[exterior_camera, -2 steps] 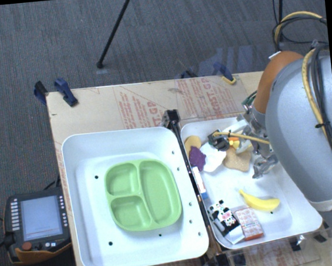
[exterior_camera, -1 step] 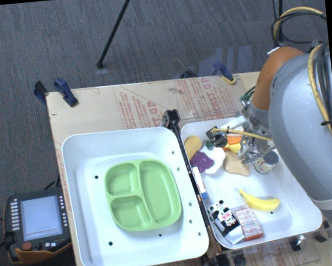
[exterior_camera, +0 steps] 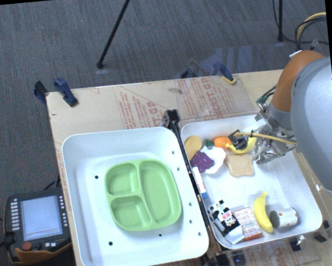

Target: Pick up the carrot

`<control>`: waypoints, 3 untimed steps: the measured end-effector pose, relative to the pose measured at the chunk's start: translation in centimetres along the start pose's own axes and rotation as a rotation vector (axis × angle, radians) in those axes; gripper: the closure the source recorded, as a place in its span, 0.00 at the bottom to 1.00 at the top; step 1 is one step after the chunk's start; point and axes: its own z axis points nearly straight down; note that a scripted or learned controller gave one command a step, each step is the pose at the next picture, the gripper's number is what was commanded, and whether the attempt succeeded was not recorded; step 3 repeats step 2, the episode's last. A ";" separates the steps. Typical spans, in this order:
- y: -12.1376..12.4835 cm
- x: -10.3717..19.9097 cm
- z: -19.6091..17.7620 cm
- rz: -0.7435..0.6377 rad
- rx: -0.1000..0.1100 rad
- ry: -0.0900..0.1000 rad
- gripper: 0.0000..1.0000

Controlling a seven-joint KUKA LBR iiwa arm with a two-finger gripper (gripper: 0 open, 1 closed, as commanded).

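The carrot (exterior_camera: pixel 221 142) is a small orange piece with a green tip, lying near the back left of the right bin (exterior_camera: pixel 289 181). My gripper (exterior_camera: pixel 266 151) hangs low over the back right of that bin, to the right of the carrot and apart from it. A slice of bread (exterior_camera: pixel 240 165) lies between them, a little nearer the front. Nothing can be seen held in the gripper.
Purple grapes (exterior_camera: pixel 202 161) on a white piece and a yellowish lump (exterior_camera: pixel 192 144) lie left of the carrot. A banana (exterior_camera: pixel 261 212), a silver can (exterior_camera: pixel 284 218) and two small cartons (exterior_camera: pixel 234 219) sit at the bin's front. The left bin (exterior_camera: pixel 81 168) holds a green divided plate (exterior_camera: pixel 143 194).
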 end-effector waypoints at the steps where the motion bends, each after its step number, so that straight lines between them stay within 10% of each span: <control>1: -8.3 -0.5 0.4 -0.129 0.002 0.001 1.00; 2: -8.2 -0.6 0.5 -0.126 0.001 -0.001 0.00; 3: -8.2 -0.6 0.5 -0.126 0.001 -0.001 0.00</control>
